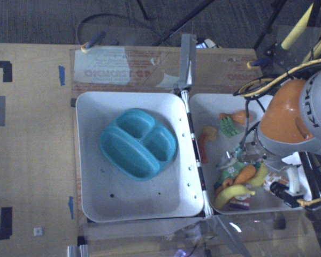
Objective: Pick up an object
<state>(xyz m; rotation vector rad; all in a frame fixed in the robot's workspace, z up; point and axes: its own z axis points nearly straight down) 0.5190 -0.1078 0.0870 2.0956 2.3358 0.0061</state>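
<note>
The claw (242,154) hangs low inside the right bin (224,97), near that bin's centre, above a loose heap of toy food; whether it is clenched or released cannot be told from this angle, and nothing can be seen grasped in it. Above it the grey arm (287,116), with its orange band, reaches in from 3 o'clock.

Just beside the claw, at about 5 o'clock, lies an orange carrot toy (246,173), tilted, with a small green-leaved piece (230,170) next to it. Further toward 6 o'clock a yellow banana toy (228,195) curves along the bin's near wall, with a purple piece (239,203) touching its lower side. At the claw's 11 o'clock sits a green toy (228,126), and just past it, at 12 o'clock, an orange piece (236,115). A red-orange piece (204,142) lies apart at 9 o'clock, close to the wall shared by the two bins.

Beyond that wall, the left bin (96,197) holds a teal divided plate (138,143), lying flat near its centre. Both bins rest on the pale wooden tabletop (32,143), which carries black corner marks and strips of blue tape (61,75).
</note>
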